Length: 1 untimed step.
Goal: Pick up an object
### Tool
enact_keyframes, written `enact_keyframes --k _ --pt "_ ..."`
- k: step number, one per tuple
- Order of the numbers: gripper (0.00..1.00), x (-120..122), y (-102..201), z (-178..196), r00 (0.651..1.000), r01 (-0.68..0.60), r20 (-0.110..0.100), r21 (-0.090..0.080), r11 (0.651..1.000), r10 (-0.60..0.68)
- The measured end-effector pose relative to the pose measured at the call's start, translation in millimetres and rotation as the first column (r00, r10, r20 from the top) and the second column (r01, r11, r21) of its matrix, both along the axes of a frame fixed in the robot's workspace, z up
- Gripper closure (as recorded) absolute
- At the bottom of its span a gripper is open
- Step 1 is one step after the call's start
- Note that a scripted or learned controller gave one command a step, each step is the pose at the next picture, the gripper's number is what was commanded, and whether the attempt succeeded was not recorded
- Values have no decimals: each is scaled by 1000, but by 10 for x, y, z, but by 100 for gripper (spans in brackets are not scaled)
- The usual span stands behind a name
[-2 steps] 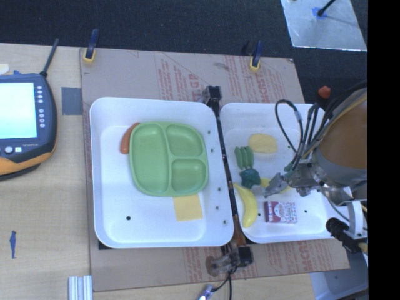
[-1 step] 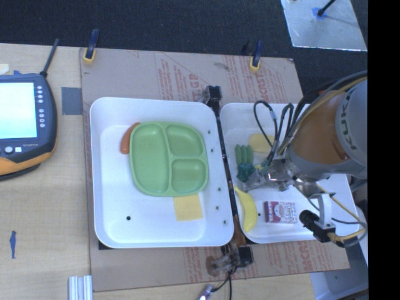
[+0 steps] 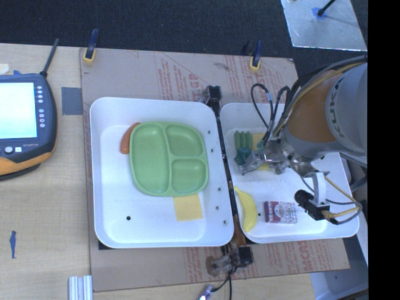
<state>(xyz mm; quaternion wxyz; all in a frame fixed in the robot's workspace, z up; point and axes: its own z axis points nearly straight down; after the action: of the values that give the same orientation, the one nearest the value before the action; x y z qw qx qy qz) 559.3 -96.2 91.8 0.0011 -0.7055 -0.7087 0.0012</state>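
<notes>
Camera view: gripper low in the right bin, beside the green object, probably aiming there for a pick. Fingers too small and blurred to tell the state. Banana and small packet near the front wall. Green tray over yellow square in left bin.

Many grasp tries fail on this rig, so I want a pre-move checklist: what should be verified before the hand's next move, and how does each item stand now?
1. Hand low in the right bin, beside the green object: ok.
2. Object seen between its fingers: cannot tell.
3. Banana and red-and-white packet lying apart from the hand: ok.
4. Cables free of the bin wall: cannot tell.
5. Green plate in the left bin, out of the way: ok.
</notes>
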Motion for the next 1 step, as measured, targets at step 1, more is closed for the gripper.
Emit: enact_keyframes --k 1 --pt "0 711 -90 -1 1000 0 -1 1 1000 0"
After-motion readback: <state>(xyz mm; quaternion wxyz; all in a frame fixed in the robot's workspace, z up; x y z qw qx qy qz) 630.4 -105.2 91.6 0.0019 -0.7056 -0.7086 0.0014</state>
